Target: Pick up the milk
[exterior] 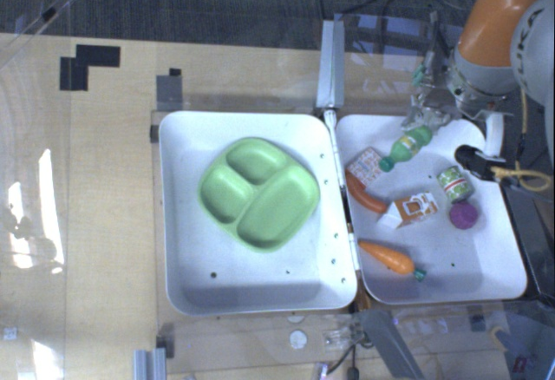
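Note:
The milk (417,207), a small orange and white carton, lies on its side near the middle of the right bin (486,278). My gripper (427,115) hangs over that bin's far edge, well up from the carton. It is just behind the cap end of a green bottle (405,148). Nothing shows between the fingers, and they are too small and cluttered to read.
Around the milk lie a red sausage (366,194), a white and pink packet (364,163), a green-labelled can (453,183), a purple ball (464,215) and a carrot (388,258). The left bin (186,283) holds a green divided plate (259,193).

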Robot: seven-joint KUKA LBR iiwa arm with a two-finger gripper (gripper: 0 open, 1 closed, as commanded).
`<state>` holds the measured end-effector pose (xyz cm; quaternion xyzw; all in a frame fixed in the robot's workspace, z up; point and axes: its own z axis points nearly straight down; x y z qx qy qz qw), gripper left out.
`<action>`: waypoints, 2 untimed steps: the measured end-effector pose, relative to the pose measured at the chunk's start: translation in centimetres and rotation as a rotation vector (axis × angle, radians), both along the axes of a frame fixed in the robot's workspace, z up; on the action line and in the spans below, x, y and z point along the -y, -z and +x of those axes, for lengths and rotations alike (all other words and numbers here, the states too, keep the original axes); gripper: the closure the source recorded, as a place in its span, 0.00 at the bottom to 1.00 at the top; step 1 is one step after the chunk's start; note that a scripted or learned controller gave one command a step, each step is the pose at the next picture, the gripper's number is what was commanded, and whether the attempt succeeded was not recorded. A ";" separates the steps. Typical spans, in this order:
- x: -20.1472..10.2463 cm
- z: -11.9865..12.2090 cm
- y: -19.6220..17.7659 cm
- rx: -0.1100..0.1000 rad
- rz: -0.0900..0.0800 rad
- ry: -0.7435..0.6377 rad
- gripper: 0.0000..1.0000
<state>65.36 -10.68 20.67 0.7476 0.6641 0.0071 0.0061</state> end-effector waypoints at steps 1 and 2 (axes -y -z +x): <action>-0.2 0.2 -1.2 0.007 0.000 -0.005 1.00; -0.3 0.4 -2.4 0.013 0.000 -0.010 1.00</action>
